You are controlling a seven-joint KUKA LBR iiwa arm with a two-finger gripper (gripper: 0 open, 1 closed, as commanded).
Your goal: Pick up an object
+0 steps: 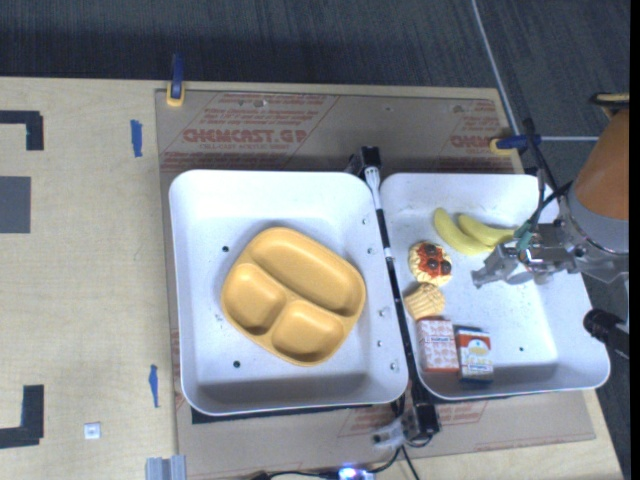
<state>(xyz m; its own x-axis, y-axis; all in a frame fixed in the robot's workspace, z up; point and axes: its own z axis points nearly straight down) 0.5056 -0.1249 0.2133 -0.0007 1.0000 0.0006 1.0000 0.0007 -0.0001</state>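
My gripper (497,259) hangs over the right bin (560,368), in its right middle part, just below and right of the yellow bananas (466,230). It is open and nothing sits between its fingers. Left of it lie a round red and yellow toy food piece (430,261) and a tan waffle-like piece (424,300). Toward the front of this bin stand a red box (436,345) and a small orange and blue carton (474,353).
The left bin (200,208) holds a large yellow three-compartment plate (292,293). A black divider rail (385,238) runs between the two bins. The arm's grey body and orange band (608,183) come in from the right edge.
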